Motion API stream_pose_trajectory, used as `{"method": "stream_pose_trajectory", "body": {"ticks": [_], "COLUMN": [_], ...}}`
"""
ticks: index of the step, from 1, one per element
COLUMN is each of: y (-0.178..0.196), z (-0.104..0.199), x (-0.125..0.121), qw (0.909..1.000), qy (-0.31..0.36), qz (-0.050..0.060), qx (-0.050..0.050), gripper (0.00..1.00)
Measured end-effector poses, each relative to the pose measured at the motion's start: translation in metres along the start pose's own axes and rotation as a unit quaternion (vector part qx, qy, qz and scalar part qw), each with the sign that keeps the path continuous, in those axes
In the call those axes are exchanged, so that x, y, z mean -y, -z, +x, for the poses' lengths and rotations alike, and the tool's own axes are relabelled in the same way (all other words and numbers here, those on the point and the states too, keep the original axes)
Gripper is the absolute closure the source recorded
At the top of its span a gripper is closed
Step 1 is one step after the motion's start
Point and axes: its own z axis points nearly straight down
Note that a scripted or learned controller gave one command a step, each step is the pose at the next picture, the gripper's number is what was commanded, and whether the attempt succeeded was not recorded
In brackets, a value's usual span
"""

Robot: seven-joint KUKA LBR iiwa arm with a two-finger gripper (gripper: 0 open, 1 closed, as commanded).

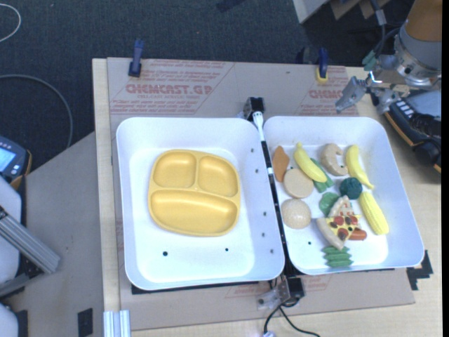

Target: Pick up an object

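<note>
The metal two-finger pincer (pixel 353 92) is seen above the far edge of the right shallow white bin (pixel 403 209); its state cannot be told. The nearest yellow plastic banana (pixel 356 166) lies below and toward the camera, long axis running near-to-far.

The arm's gripper (pixel 358 90) hangs off past the top right corner of the right bin (pixel 400 248), above the cardboard. That bin holds toy food: bananas (pixel 356 166), a pizza slice (pixel 342 223), broccoli (pixel 351 187). In the left bin (pixel 133 188) sits a yellow divided plate (pixel 194 192)
</note>
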Motion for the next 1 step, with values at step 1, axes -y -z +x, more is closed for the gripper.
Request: {"method": "stream_pose_trajectory", "body": {"ticks": [1], "y": [0.0971], "z": [0.0513], "x": [0.052], "qw": [1.0], "qy": [0.003], "qz": [-0.006], "qx": [0.001], "gripper": [0.0]}}
